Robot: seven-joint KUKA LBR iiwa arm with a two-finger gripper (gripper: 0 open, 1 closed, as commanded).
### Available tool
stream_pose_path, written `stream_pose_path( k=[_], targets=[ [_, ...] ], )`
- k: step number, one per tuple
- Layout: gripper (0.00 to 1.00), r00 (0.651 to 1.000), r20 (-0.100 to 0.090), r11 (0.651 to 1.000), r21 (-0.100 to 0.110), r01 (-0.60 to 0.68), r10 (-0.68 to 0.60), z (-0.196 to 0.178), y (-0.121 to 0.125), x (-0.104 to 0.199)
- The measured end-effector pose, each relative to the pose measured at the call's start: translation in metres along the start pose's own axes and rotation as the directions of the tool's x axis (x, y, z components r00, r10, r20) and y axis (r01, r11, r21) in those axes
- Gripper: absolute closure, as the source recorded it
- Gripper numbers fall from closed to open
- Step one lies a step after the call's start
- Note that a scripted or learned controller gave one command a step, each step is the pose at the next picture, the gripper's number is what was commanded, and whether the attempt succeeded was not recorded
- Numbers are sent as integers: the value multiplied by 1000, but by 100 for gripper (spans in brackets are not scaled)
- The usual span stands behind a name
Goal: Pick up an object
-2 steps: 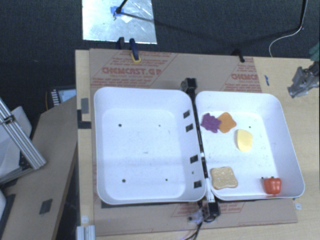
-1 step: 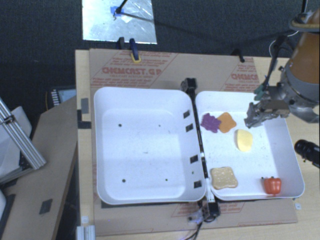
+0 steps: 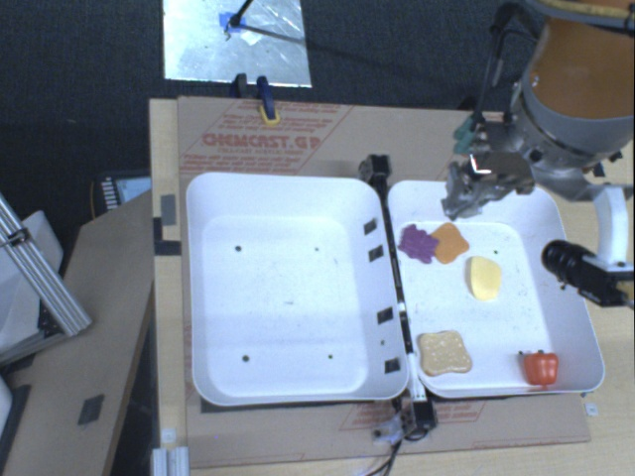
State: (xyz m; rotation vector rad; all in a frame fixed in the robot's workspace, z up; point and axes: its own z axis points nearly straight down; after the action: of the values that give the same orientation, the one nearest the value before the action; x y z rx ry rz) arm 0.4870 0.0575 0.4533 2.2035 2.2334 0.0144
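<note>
In the right bin lie several objects: a purple grape-like piece, an orange piece touching it, a pale yellow piece, a slice of toast near the front, and a small red pepper at the front right corner. My gripper hangs over the bin's back edge, just above and behind the purple and orange pieces. Nothing shows between its tips.
The left bin sits beside the right one, with a black hinge strip between them. A shiny metal sheet lies at the back. A black fitting juts in over the right bin's right edge.
</note>
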Motion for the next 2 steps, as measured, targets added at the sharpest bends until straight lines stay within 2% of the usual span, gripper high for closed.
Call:
stream_pose_path(
  k=[1,2],
  targets=[
    [100,1000,1,1000,0,-6,6,-62,1,31],
    [100,1000,5,1000,17,-6,6,44,39,58]
  ],
)
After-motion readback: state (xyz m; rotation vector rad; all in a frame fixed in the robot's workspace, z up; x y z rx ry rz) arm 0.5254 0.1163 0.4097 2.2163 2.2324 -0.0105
